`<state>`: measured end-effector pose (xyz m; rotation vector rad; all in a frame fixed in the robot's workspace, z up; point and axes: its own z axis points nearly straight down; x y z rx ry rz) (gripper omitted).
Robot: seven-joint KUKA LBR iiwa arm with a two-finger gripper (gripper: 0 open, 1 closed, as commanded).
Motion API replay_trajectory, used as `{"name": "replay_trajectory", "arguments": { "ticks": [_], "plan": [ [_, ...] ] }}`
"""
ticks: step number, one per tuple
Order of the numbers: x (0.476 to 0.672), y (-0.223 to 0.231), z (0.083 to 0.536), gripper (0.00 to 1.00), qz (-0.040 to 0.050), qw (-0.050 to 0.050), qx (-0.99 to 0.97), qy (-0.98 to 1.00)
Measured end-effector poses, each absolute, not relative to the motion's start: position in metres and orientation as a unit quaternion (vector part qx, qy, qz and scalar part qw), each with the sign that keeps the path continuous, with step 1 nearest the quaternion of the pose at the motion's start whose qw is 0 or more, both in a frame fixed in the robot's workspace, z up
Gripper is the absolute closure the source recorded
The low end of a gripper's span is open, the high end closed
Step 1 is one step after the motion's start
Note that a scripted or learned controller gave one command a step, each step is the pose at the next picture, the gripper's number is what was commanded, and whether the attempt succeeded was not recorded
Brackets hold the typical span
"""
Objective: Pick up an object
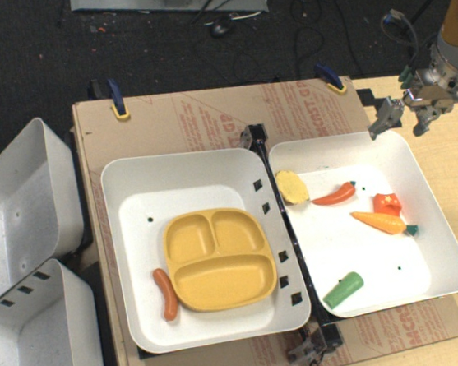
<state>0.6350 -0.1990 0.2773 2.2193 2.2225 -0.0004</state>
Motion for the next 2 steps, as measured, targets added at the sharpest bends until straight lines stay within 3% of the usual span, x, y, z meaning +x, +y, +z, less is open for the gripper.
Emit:
{"name": "replay_trajectory", "arguments": {
  "ticks": [2],
  "plan": [
    [0.643, -0.187, 0.185, 0.0, -0.0011, -0.001, 0.706, 0.708]
  ]
}}
